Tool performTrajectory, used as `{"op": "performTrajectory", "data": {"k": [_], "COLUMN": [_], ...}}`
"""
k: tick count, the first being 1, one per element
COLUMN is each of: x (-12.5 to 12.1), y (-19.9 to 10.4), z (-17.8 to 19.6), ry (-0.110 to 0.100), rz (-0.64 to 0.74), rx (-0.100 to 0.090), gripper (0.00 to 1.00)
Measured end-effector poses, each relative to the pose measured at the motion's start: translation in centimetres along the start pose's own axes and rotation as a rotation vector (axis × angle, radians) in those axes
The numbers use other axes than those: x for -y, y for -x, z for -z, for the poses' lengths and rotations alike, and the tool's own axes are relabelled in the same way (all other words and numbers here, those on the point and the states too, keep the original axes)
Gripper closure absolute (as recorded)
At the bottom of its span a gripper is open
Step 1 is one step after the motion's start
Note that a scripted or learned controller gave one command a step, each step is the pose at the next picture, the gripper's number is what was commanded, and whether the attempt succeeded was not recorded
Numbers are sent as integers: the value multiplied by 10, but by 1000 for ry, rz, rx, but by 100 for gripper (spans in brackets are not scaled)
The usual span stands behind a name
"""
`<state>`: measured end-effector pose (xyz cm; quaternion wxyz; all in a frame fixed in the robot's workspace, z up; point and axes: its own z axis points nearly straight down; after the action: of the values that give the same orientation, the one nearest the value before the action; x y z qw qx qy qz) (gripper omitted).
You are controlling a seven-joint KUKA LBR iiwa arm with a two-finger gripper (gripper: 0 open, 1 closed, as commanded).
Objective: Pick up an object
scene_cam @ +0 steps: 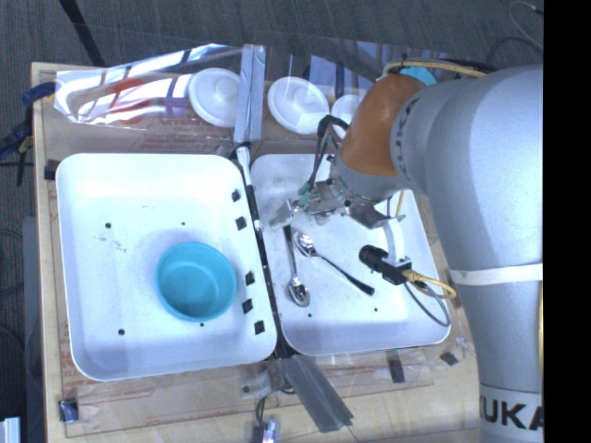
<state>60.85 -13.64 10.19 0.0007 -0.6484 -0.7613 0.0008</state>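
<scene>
You see the tool low at the right bin's 12 o'clock, its state impossible to tell, seemingly poised over the two spoons crossed at 6 o'clock from it, while the blue bowl sits in the left bin.

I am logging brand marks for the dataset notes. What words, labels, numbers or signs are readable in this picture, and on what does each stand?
"KUKA": dark letters on the grey arm, at the bottom right of the view; the last letter runs to the picture's edge.
No other text is readable: the left bin, the right bin, the blue bowl and the spoons show no lettering.
</scene>
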Motion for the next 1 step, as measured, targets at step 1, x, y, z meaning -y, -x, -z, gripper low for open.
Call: {"op": "performTrajectory", "data": {"k": [1], "x": [59], "y": [-6], "z": [-11], "ry": [-2], "rz": [-7], "rx": [-2], "gripper": [0]}}
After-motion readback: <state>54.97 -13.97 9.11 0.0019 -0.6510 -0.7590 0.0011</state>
